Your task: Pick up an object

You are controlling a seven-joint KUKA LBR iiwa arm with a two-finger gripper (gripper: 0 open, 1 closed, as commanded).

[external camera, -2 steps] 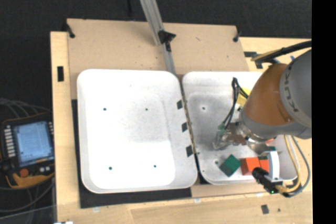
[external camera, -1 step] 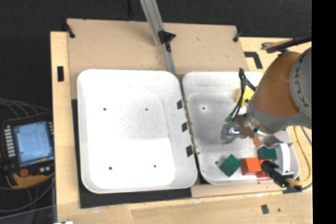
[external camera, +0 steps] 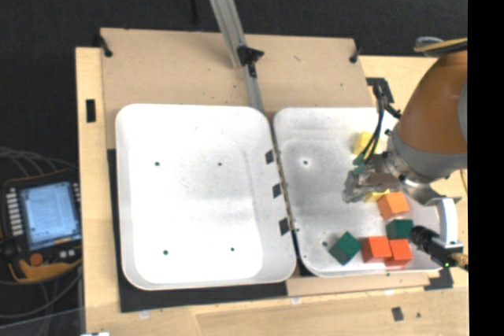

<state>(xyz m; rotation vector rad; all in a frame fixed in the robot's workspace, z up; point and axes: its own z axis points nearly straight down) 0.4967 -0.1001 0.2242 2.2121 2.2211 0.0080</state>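
Dark carpet surrounds a pale wooden bench (external camera: 90,169) that bears two shallow white plastic bins side by side, with a slanted metal rail crossing the top of the scene and a handheld control pendant (external camera: 46,218) lying off the bench's left side.

The grey arm with its orange band (external camera: 435,110) reaches in from the right and is low over the right-hand bin (external camera: 315,145), its two-finger gripper (external camera: 361,186) near the bin floor. How the tool stands cannot be told, because dark wrist hardware and cables clutter that spot. No block can be seen in its grasp, so by my reading the pick is not yet done and the lift remains.

All the candidates lie in the right-hand bin: a small yellow block (external camera: 364,142) just above the gripper, an orange cube (external camera: 393,205) just beside it toward the lower right, a dark green block (external camera: 400,228) below that, two orange-red cubes (external camera: 387,249) touching each other near the front wall, and a tilted green cube (external camera: 344,247) left of them. On the floor of the left-hand bin (external camera: 197,193) are a few small dark dots.
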